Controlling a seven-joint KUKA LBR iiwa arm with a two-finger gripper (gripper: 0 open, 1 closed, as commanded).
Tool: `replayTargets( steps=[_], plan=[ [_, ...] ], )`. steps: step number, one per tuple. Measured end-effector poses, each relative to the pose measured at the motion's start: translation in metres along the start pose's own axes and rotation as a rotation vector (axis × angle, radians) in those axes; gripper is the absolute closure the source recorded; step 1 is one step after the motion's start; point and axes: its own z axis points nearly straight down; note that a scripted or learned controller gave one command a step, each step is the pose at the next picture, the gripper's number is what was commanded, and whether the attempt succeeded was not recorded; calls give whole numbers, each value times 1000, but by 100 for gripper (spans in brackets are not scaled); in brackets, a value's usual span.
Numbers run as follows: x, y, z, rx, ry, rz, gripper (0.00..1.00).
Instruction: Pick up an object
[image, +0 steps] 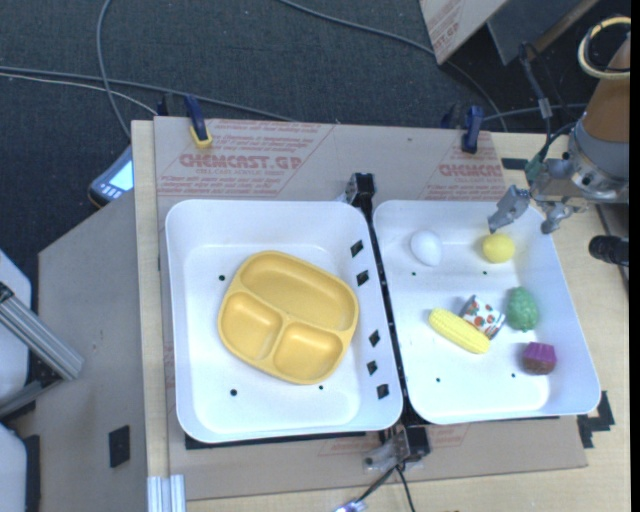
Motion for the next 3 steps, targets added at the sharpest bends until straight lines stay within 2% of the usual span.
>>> replayTargets(
  steps=[1,3],
  plan=[
    [1,3,-10,-15,-3,-4,0],
    [15,0,104,-9,-2,-5,0]
  ],
)
